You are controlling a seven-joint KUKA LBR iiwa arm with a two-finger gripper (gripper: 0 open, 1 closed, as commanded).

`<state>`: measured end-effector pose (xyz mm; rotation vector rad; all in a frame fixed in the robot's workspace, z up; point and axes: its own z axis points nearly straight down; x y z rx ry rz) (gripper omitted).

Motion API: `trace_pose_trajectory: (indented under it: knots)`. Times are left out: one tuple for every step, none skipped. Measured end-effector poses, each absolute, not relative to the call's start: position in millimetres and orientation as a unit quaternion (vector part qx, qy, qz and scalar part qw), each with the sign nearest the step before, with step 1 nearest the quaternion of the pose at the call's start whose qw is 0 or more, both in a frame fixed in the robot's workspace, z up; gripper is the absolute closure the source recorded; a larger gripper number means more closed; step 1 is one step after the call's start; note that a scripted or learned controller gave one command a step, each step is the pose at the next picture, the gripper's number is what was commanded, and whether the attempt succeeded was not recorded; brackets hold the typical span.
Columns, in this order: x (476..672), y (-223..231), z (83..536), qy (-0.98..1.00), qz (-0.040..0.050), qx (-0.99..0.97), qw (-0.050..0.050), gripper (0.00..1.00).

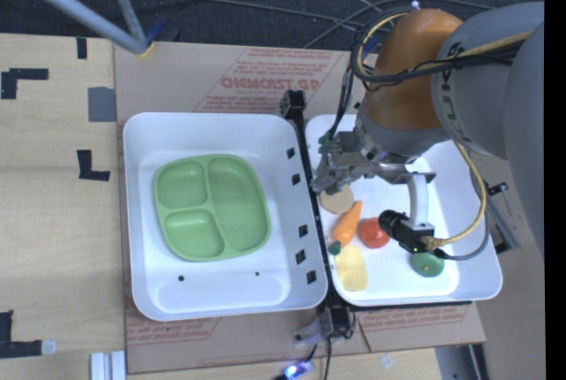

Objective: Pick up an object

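Left bin (141, 193): a shallow white tray is carrying a pale green divided plate (212, 206), lying flat near its middle and well apart from the arm.

Divider and right bin (478, 281): toy foods are lying in a cluster near the divider. A tan, disc-like piece (337, 200) is sitting uppermost, an orange carrot (348, 223) is lying at a slant just below and touching or nearly touching it, a pale yellow piece (352, 269) is resting below that, a red tomato-like piece (373, 234) is sitting beside the carrot, and a green round piece (428, 265) is lying near the bin's lower right.

Handling, as a judgement: the carrot is probably light, rigid plastic, smooth and somewhat slippery; its thick middle, taken across the short axis, is offering the surest hold, though close neighbours are crowding it.

Tool: the gripper (334, 175) is hanging low over the right bin's left edge, just above or touching the tan piece. Whether it is released or clenched cannot be told, and nothing is visibly being gripped
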<state>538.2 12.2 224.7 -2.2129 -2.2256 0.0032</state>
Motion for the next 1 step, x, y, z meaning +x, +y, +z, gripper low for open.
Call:
trace_pose_trajectory:
  knots:
    - [535.0,74.3,230.6,-0.71,0.0002,-0.704,0.001,1.0]
